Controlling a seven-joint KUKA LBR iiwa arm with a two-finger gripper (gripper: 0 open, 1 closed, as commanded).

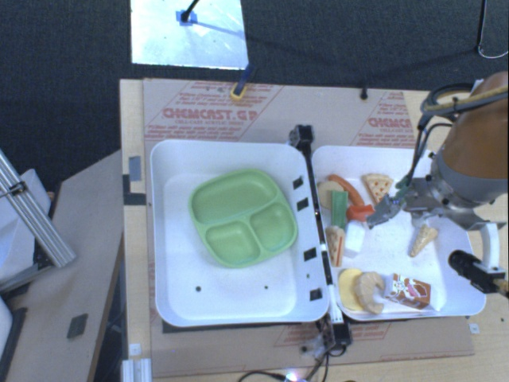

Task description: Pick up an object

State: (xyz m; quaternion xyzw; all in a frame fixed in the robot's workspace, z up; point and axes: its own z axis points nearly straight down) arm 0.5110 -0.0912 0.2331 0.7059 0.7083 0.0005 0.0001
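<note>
Pincer point(385, 212) low in right bin point(457, 305), beside red pepper point(351, 193); open or closed, cannot tell, too blurry.

The arm point(471, 146) comes in from the right side. It is big and round, with an orange band up high and grey below it. Thin cables loop over its top. The grey wrist points to the left and down a little. At its end sits the hand point(380, 213), small and dark, low over the surface. I cannot tell how its fingers stand
</note>
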